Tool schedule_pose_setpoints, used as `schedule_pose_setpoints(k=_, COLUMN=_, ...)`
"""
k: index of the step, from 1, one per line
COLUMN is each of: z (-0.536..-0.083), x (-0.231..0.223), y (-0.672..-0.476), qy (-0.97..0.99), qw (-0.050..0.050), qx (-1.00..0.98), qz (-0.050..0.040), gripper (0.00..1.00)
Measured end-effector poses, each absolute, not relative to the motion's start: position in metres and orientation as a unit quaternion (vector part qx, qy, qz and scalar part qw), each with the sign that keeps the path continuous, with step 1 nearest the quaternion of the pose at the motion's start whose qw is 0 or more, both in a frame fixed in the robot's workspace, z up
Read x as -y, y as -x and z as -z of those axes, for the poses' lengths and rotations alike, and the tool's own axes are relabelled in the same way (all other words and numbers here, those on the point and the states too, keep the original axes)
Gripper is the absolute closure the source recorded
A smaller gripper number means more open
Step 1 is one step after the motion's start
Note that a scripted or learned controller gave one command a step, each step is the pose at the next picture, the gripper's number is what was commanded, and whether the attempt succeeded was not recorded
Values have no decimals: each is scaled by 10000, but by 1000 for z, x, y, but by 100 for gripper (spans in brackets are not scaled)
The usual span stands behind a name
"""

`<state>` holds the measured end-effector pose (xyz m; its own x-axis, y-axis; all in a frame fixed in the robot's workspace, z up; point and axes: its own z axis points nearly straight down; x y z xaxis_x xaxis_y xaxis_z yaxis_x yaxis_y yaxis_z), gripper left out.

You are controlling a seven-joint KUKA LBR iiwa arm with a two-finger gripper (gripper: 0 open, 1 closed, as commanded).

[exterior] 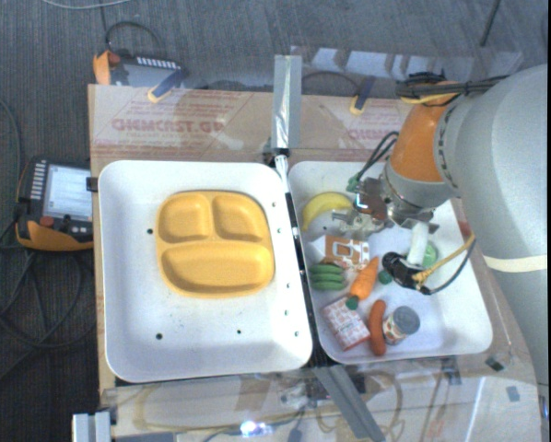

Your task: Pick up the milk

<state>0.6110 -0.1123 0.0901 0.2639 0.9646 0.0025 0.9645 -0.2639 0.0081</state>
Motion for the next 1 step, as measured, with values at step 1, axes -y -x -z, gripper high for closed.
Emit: schedule_pose_setpoints(k=1, z=-89, x=111, y=-612, qy=-7942, qw=41, qx=-6076, qz=-42, gripper=0)
